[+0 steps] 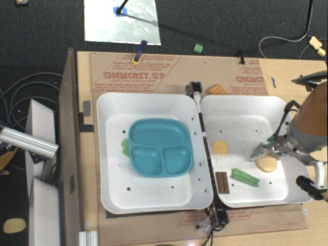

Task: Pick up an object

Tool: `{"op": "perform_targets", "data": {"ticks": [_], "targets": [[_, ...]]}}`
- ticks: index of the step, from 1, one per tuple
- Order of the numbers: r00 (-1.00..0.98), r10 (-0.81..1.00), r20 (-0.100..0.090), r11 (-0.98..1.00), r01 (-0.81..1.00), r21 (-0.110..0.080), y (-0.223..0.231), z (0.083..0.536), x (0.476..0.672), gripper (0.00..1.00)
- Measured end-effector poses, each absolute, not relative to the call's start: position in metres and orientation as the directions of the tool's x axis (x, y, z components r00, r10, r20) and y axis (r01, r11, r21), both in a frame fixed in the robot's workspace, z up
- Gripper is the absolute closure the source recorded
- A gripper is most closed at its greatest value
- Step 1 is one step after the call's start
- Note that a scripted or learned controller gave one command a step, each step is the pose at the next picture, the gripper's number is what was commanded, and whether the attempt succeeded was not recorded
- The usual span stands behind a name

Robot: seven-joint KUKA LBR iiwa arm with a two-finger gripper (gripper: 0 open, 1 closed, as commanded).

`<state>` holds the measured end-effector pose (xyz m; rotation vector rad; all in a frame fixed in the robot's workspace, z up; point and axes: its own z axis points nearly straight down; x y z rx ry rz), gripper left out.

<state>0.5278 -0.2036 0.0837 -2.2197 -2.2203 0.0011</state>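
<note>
In the right bin lie a tan round piece, a green oblong piece, a small yellow round piece and a brown flat block. My gripper reaches in from the right and hangs low, just over the top edge of the tan round piece. Its fingers look spread, with nothing seen held between them. The left bin holds a teal divided plate with a small green piece at its left edge.
An orange block lies on the bench behind the bins. The ridge between the bins runs top to bottom. A black cable loops from the wrist over the right bin's far right corner.
</note>
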Motion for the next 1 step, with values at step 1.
{"op": "perform_targets", "data": {"ticks": [1], "targets": [[-0.002,1.0,-0.001,0.002,1.0,0.004,-0.2038,0.0951,0.5302,1.0]]}}
